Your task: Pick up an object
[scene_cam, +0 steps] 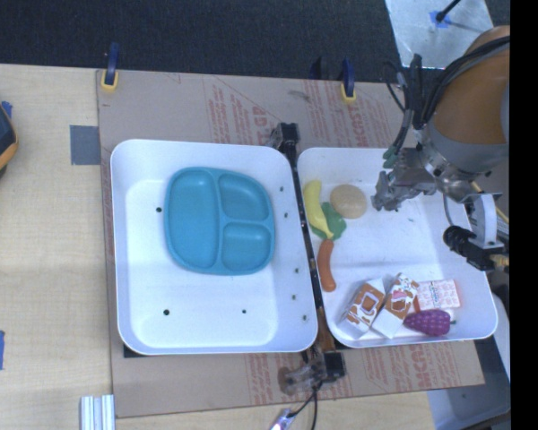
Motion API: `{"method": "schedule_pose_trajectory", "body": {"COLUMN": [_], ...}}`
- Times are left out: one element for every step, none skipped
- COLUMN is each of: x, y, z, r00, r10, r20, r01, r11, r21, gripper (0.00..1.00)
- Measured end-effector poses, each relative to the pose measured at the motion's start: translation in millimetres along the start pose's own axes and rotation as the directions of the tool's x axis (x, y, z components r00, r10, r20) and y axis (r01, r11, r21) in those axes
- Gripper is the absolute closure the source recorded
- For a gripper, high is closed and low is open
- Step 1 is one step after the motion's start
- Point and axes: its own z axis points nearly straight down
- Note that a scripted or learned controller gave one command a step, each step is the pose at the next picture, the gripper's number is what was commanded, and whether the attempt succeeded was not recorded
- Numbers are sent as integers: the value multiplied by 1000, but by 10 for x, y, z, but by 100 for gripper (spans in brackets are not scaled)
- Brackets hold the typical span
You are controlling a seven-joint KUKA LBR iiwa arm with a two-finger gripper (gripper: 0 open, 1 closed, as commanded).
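Desk (45,240) w/ a cardboard sheet (206,106) clamped on it is carrying two white bins side by side. Left bin (134,240) is holding a blue divided plate (220,220), sitting flat near its middle. Right bin (386,240) is holding all the small stuff. Arm (471,106) is reaching in from the right, w/ the gripper (390,195) hanging over the upper part of the right bin, just beside a tan round thing (348,201). Can't tell if the fingers are open or closed, too dark. Nothing's sitting between them afaict. A yellow banana (314,204) is lying along the left wall touching a green piece (334,226), orange carrot (326,265) below them. Snack boxes (386,303) and purple grapes (428,322) are sitting in the front right corner.
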Motion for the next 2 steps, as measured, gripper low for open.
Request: {"method": "schedule_pose_trajectory", "body": {"x": [-10, -18], "y": [-1, 0], "z": [-100, -203], "r00": [1000, 1000], "r10": [-1, -3], "r20": [0, 0], "r01": [1, 3], "r11": [1000, 1000], "r21": [3, 4], "gripper": [100, 100]}}
